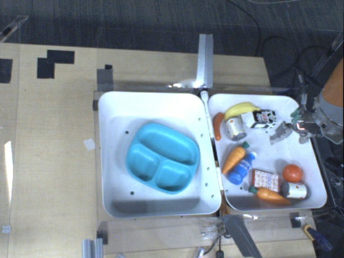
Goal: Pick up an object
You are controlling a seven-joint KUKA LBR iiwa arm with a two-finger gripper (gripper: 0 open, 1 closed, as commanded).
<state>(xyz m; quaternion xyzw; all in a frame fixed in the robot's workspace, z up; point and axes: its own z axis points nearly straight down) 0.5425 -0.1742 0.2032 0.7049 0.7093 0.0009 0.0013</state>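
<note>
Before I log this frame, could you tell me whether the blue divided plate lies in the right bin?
No, the blue divided plate lies in the left bin.

No text, brand, number or sign is coming through legibly anywhere in the frame. Near the lower right, a small red-and-white box (265,180) is showing printed patches, but the print is blurring into specks too small to read. Toward the upper right, a black-and-white packet (263,117) is carrying markings that are likewise staying unreadable. Two tins, one (234,128) right of centre and one (296,191) at lower right, are showing label bands with no letters resolving.
</note>
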